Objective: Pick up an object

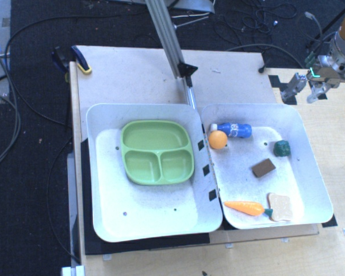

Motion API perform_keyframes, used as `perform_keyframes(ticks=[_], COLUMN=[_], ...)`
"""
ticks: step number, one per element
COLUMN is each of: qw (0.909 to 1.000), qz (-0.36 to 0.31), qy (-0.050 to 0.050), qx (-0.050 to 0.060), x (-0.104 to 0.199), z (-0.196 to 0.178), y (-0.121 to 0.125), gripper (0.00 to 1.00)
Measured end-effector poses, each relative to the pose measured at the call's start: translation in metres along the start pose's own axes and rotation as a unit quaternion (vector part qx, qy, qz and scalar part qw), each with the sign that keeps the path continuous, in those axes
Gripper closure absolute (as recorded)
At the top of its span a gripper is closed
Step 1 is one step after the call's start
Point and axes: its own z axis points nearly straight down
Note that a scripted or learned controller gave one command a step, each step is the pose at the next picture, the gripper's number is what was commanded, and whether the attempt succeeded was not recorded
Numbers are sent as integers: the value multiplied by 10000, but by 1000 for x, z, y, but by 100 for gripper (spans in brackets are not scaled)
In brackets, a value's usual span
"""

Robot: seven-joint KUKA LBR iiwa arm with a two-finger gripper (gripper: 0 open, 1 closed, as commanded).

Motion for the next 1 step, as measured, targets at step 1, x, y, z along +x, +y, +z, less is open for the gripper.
perform_keyframes(ticks=[1], qw=[10000], qz=[-4], qy=[-5], qx=[-21], x=[0], z=[-2], y=[1], gripper=[0])
